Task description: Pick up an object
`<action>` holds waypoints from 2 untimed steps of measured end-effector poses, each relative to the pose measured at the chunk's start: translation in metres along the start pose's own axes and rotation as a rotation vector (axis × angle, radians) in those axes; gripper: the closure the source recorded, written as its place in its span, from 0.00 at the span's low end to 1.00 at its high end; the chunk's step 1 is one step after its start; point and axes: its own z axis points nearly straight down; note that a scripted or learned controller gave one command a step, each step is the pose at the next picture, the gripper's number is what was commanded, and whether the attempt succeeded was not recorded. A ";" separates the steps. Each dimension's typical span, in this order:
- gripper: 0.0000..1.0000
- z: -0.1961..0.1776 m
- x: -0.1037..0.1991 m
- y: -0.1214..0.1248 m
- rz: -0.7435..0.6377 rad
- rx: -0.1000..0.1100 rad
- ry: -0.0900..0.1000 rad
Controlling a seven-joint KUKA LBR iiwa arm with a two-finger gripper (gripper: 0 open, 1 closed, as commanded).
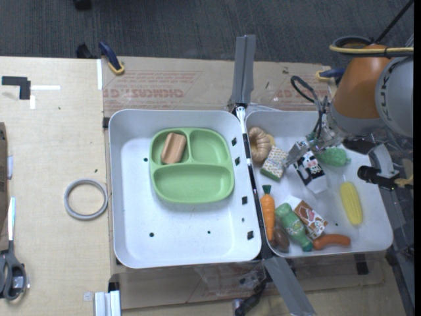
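Observation:
My gripper [304, 158] hangs low over the middle of the right bin [375, 242], below the grey and orange arm [365, 91]. It is next to a small black-and-white item [312, 170] and a green leafy piece [334, 157]. Just to its left lie a speckled cracker block [274, 163] and a brown pastry [258, 142]. Nearer the front of the bin lie a yellow corn cob [352, 203], a carrot [268, 212], a green bottle [291, 221], a red-brown packet [311, 218] and an orange sausage [332, 241].
The left bin [131, 229] holds a green divided plate [197, 183] with a tan bun [173, 147] in its upper-left compartment. A grey ring [86, 198] and scissors [12, 268] lie on the bench to the left. A metal divider [243, 71] stands between the bins.

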 end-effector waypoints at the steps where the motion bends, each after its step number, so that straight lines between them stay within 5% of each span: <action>1: 1.00 -0.008 0.000 0.000 0.003 0.000 0.001; 2: 1.00 -0.094 0.070 0.068 0.213 0.009 0.004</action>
